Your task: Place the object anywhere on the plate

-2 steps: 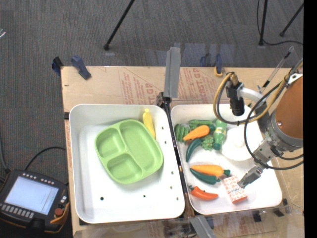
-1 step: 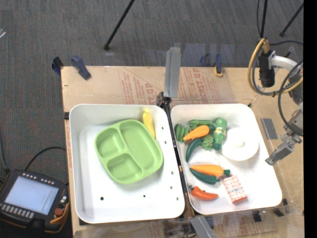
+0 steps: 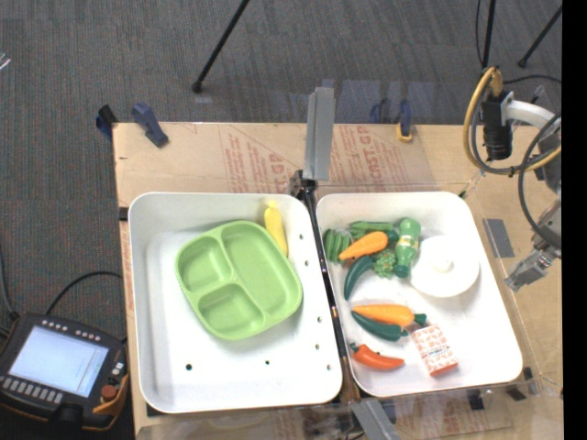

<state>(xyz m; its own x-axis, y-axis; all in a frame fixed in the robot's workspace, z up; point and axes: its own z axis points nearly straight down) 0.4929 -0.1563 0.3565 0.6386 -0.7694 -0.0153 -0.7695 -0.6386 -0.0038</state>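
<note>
I see the green divided plate (image 3: pixel 239 279) in the left bin (image 3: pixel 147 246), a yellow banana (image 3: pixel 275 228) touching its upper right edge. The pincer (image 3: pixel 532 269) sits at the frame's right edge; its state I cannot tell.

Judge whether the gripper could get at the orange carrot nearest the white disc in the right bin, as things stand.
Probably yes. The carrot lies on top of the green vegetables, uncovered from above, and the gripper sits at the right bin's right rim. The bottle beside it is close, though.
</note>
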